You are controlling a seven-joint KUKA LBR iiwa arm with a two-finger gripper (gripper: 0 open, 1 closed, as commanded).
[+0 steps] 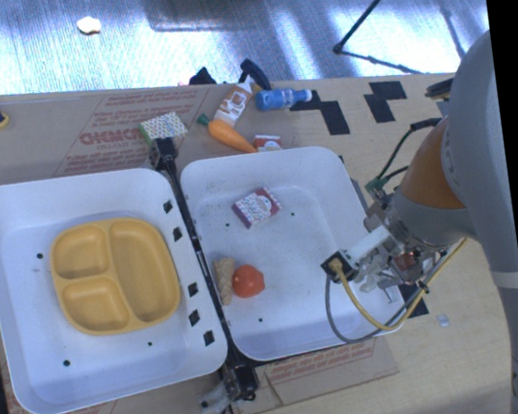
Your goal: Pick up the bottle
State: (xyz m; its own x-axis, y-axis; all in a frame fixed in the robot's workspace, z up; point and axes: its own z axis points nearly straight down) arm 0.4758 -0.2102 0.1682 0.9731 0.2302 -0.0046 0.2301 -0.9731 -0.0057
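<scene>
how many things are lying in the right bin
3: a small red-and-white packet toward the back of the right bin, a red tomato near its left wall, and a tan bread piece touching the tomato's left side. The arm may hide more.

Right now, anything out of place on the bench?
Yes. The bottle, a carrot and a blue item lie on the cardboard beyond the right bin, not in it. The gripper is at that bin's right edge.

The arm (pixel 479 153) is cut off at the right edge.
</scene>
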